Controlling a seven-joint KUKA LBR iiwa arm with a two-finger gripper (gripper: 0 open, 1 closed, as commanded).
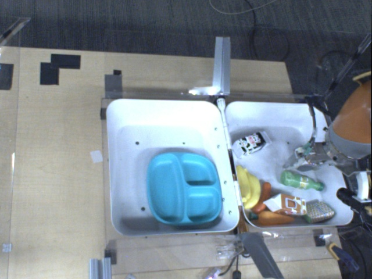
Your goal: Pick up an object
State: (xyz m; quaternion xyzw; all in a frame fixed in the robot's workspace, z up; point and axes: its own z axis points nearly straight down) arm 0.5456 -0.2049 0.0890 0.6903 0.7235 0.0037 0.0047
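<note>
The right bin holds several objects. A black-and-white patterned toy lies near its back left. A green bottle lies on its side in the middle right. A yellow banana rests against the left wall, with an orange carrot and an orange-and-white box along the front. A grey mesh-textured object sits in the front right corner. My gripper hangs low at the bin's right side, just behind the green bottle. I see nothing held in it.
The left bin holds a blue divided plate toward its front. A metal post stands behind the divider between the bins. The arm's orange band looms over the right bin's right edge.
</note>
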